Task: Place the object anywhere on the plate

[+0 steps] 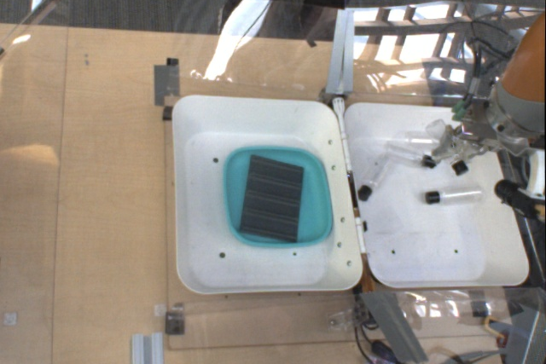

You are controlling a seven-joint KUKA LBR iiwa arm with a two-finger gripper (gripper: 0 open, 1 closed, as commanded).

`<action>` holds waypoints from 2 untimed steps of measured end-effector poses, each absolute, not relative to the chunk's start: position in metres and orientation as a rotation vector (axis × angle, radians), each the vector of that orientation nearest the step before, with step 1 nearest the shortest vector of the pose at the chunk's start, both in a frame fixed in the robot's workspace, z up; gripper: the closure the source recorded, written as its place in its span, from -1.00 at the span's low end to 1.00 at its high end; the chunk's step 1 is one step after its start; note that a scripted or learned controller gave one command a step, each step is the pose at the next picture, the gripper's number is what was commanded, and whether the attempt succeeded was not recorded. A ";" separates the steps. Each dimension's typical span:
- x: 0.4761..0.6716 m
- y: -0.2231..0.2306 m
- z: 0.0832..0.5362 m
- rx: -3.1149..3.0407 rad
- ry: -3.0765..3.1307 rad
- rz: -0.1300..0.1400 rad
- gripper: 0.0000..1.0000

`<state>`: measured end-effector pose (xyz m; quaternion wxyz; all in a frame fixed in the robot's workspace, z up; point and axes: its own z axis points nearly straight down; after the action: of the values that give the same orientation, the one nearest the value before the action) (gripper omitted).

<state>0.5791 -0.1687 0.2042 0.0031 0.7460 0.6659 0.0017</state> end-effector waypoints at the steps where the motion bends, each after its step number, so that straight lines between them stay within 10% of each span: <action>1: 0.557 -0.111 0.138 2.201 2.238 0.005 1.00; 2: 0.569 -0.040 0.186 2.196 2.239 0.009 1.00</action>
<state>0.5688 -0.0396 0.1860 0.0025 0.7002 0.7139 0.0027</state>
